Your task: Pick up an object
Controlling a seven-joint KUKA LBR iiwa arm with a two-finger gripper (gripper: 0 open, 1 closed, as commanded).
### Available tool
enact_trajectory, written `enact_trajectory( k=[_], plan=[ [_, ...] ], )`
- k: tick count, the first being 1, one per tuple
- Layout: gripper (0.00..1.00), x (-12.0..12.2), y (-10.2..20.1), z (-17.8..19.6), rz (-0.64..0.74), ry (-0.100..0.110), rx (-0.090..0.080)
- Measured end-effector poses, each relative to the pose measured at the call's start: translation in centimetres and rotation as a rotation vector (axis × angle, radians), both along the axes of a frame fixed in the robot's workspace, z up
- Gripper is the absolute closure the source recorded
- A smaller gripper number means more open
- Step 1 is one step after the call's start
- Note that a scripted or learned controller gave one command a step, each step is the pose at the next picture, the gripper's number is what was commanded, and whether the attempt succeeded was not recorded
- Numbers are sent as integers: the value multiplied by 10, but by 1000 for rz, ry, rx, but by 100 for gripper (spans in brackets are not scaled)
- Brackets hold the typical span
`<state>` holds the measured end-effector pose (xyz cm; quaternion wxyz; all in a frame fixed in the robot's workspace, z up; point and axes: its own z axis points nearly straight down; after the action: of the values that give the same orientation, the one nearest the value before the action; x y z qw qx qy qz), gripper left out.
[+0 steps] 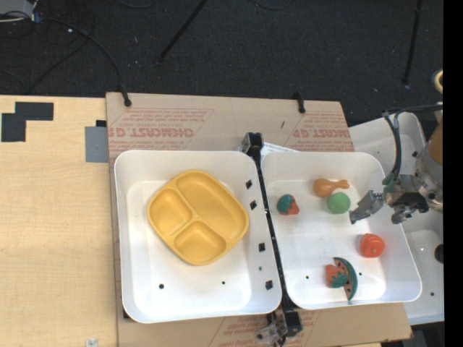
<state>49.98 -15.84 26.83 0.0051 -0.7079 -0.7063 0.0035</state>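
Observation:
The right bin [318,295] holds several small toys: an orange drumstick-shaped piece [330,186], a green ball [338,203], a small green-and-red piece [288,205], a red-orange tomato-like piece [372,245] and a watermelon-slice piece [343,276]. My gripper [382,209] hangs over the bin's right side, just right of the green ball and above the red-orange piece. Its two dark fingers are spread apart with nothing between them.
A yellow divided plate [197,216] lies in the left bin [137,280]. A black divider [262,215] runs between the bins. Cardboard [217,125] lies behind them and a wooden benchtop [51,223] to the left. The arm enters from the right edge.

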Motion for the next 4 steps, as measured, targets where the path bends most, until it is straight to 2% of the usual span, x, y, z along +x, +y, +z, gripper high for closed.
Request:
enact_trajectory(
  k=[1, 3, 4],
  plan=[
    [0, 2, 0, 5, 2, -11, -3],
    [0, 4, -13, -117, 2, -3, 1],
    [0, 4, -16, -161, 3, -6, 3]
  ],
)
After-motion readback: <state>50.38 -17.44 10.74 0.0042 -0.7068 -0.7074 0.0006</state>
